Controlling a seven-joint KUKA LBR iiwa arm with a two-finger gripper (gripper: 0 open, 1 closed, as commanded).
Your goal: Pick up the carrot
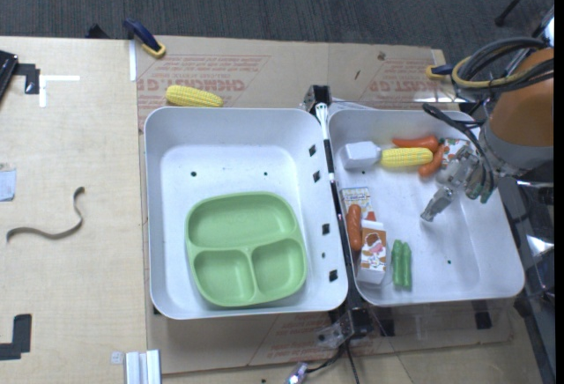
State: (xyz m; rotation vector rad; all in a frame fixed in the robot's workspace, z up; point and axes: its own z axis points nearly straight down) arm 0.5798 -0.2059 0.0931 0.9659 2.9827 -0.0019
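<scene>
The orange carrot (pixel 416 143) lies at the far side of the right bin (pixel 476 276), just behind a yellow corn cob (pixel 407 158) that touches it. An orange tip (pixel 429 169) pokes out below the cob's right end. My gripper (pixel 435 204) hangs over the bin's middle right, below and to the right of the carrot and apart from it. Nothing is seen held in it. The grey arm with its orange band (pixel 524 114) comes in from the right.
In the right bin there are also a grey block (pixel 359 153), a red sausage (pixel 354 225), two small cartons (pixel 374 252), and green beans (pixel 401 264). The left bin (pixel 167 197) holds a green divided plate (pixel 247 247). A second corn cob (pixel 194 96) lies on the cardboard behind.
</scene>
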